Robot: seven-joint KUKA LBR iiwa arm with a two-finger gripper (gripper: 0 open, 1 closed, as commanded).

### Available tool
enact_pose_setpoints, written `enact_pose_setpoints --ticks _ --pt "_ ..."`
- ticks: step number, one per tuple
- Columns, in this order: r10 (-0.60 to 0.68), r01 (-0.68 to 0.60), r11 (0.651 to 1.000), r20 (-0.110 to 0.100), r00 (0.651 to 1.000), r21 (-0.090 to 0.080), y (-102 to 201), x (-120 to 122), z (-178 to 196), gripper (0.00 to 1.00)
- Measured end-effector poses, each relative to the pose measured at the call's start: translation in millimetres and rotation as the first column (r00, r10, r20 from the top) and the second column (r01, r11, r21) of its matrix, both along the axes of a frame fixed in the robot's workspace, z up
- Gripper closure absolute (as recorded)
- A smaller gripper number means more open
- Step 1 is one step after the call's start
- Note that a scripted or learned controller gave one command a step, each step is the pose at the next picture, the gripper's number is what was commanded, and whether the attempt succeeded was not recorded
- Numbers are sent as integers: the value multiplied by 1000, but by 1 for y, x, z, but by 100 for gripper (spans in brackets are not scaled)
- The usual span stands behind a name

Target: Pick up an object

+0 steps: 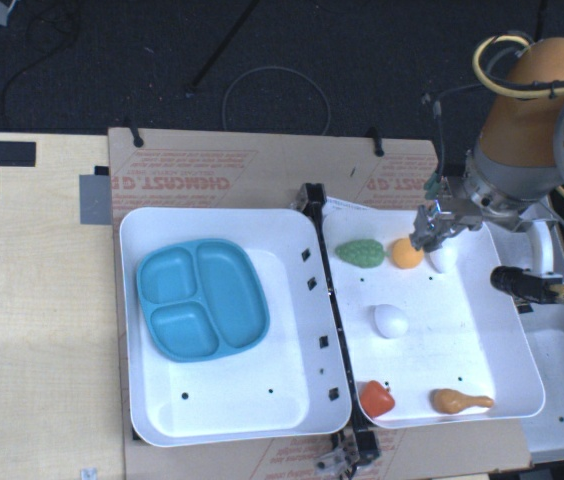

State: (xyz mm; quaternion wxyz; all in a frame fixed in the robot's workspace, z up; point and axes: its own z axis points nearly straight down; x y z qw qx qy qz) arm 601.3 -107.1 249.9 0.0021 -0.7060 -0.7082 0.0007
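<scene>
The right bin (502, 368) holds a green leafy piece (361, 253), a small orange ball (405, 254), a white egg-shaped object (391, 321), a red pepper-like piece (376, 399) and a tan drumstick (459, 401). My gripper (434, 232) hangs over the bin's far side, just right of and above the orange ball. Nothing shows between the fingers. A small white object (443, 260) lies directly below the gripper.
The left bin (292, 388) carries a blue three-compartment tray (202, 299). A black divider (327, 308) runs between the two bins. Cardboard lies under both bins, and wooden bench top extends to the left.
</scene>
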Motion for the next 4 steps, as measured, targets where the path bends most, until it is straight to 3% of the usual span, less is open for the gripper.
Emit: enact_pose_setpoints --ticks 2,4 --pt "1 -1 1000 -2 1000 0 95 -24 -22 100" --pt "2 -2 1000 -2 1000 1 208 -52 -32 100"
